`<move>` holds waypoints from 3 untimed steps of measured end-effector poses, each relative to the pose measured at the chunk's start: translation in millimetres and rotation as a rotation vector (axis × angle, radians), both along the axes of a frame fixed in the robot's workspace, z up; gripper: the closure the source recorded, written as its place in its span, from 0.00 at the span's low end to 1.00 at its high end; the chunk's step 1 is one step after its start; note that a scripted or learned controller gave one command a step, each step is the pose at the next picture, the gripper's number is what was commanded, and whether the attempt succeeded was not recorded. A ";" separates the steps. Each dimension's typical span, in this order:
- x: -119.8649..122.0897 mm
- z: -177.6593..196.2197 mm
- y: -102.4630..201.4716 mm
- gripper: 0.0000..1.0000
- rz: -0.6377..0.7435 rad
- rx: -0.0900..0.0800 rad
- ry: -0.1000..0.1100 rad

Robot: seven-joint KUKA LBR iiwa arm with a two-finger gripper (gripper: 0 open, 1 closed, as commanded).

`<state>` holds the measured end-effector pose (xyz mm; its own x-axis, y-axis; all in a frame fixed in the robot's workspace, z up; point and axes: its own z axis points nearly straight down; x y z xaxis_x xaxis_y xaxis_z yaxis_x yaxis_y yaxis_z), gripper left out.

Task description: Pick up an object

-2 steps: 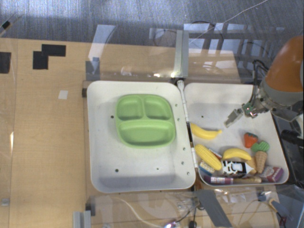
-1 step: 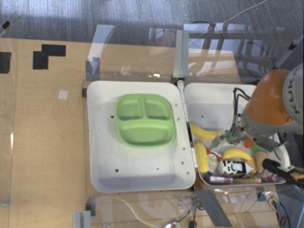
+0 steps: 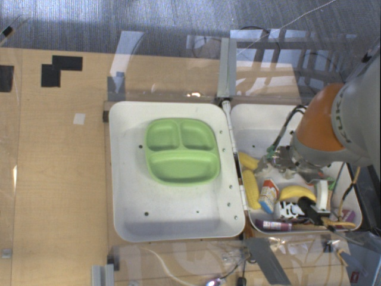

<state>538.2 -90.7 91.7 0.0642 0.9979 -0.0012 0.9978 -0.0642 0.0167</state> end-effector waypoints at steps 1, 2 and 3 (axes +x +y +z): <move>-43.6 0.7 -12.7 0.00 0.052 -0.002 -0.009; -43.6 0.7 -12.6 0.00 0.052 -0.002 -0.009; -49.8 93.6 13.0 0.00 0.020 0.002 0.011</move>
